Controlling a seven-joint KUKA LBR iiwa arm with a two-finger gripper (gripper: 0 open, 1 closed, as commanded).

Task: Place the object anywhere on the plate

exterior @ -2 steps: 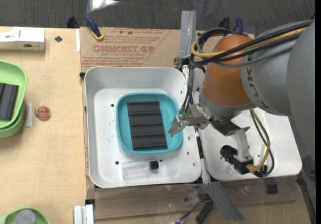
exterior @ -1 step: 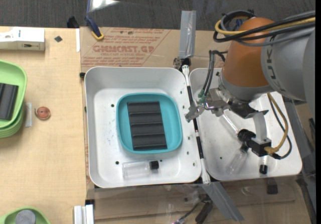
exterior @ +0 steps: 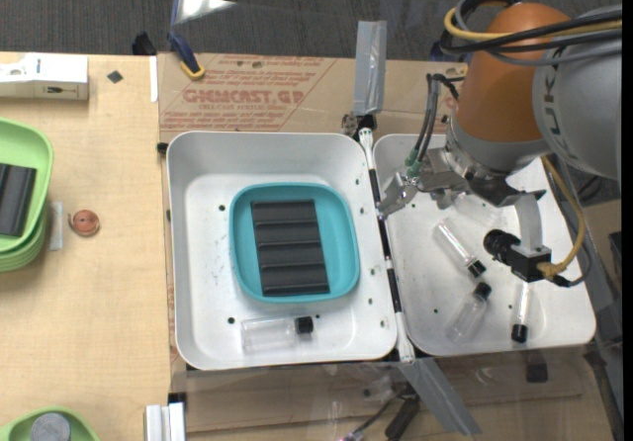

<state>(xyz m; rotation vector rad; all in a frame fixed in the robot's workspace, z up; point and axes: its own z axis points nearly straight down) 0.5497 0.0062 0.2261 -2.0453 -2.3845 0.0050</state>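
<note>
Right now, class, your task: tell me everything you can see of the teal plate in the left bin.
The teal plate is a rounded square with a raised rim, smooth like plastic. It lies flat on the floor of the left bin, near its middle. A black ribbed block rests in its well, covering most of it. Nothing else touches it.

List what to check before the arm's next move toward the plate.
1. ok: teal plate sits in left bin.
2. not ok: black ridged insert covers the plate's middle.
3. ok: clear vials lie apart in right bin.
4. cannot tell: whether gripper, at the right bin's left edge, holds anything.
5. not ok: stray vial lies beside the plate, not on it.
</note>
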